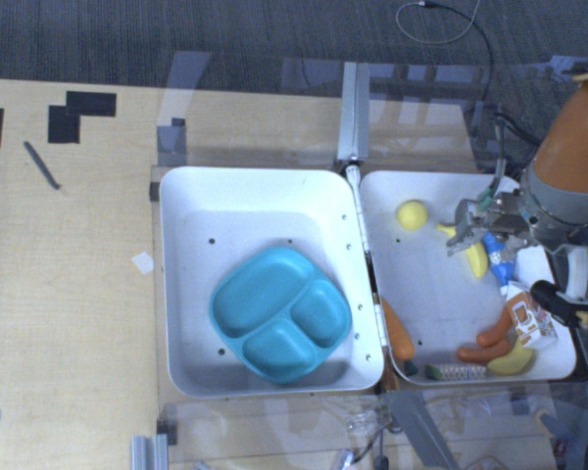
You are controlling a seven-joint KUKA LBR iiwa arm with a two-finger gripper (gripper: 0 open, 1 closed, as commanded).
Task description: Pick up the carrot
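A: Bench surface (69, 292) is seen as pale wood, with black tape patches (78, 116) at the far left and dark carpet (176, 18) beyond it. Two shallow white bins are set side by side, a metal rail (353, 116) running back from their junction.

B: Gripper position?

A: Gripper (467, 235) is held over the far part of the right bin (426, 292), reached in from the right under the orange band (573, 150). Whether the jaws are apart or closed cannot be told; nothing is seen between them.

B: Carrot?

A: Carrot (399, 334) is found well apart from the jaws, nearer the camera and to their left, laid against the right bin's left wall close to the near corner. It is not touched.

B: Things nearby?

A: Yellow ball (411, 213) is noted just left of the jaws. Yellow piece (478, 259) and blue item (497, 262) are lying just below them, near the camera side. Farther toward the near right corner, a red sausage-like item (485, 346), a banana (513, 360) and a small carton (527, 321) are grouped. Open bin floor is seen between jaws and carrot.

B: Left bin?

A: Left bin (196, 223) is occupied by a blue divided plate (279, 313), far left of the jaws.
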